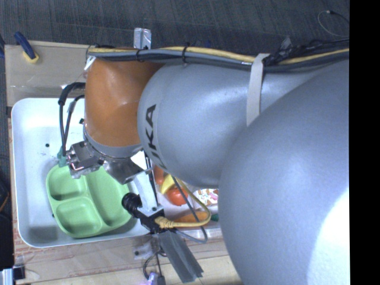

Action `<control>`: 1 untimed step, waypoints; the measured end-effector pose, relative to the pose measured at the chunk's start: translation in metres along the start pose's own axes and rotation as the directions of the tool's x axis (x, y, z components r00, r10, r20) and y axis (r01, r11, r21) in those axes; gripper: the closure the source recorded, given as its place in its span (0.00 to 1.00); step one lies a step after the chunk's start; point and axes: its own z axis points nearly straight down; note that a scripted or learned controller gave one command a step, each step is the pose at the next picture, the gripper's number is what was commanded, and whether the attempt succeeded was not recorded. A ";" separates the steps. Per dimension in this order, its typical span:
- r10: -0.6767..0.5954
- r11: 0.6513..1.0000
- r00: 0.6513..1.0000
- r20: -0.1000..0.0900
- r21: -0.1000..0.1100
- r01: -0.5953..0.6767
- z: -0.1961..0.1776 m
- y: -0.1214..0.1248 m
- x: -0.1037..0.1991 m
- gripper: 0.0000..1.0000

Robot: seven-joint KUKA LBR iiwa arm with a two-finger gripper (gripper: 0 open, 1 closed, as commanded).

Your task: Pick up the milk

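Grey KUKA arm with orange band point(113, 103) looms nearest camera, above green plastic 3-compartment tray point(89, 203). Tray lies in left shallow white bin point(27, 159). Gripper point(80, 159) at tray's upper edge; grip state unclear. Red, yellow, orange items point(178, 198) right of tray; milk not identifiable.

- The big grey rounded arm casing point(196, 129) bears black block letters on its left flank, just right of the orange band point(113, 105); they run top to bottom and read as part of "KUKA", with the "KA" clearest.
- Below the orange band, a small colourful printed packet point(208, 196) shows markings too small and too hidden to read.
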 end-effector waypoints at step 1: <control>-0.171 0.985 0.985 -0.001 0.001 0.171 -0.012 -0.009 -0.048 1.00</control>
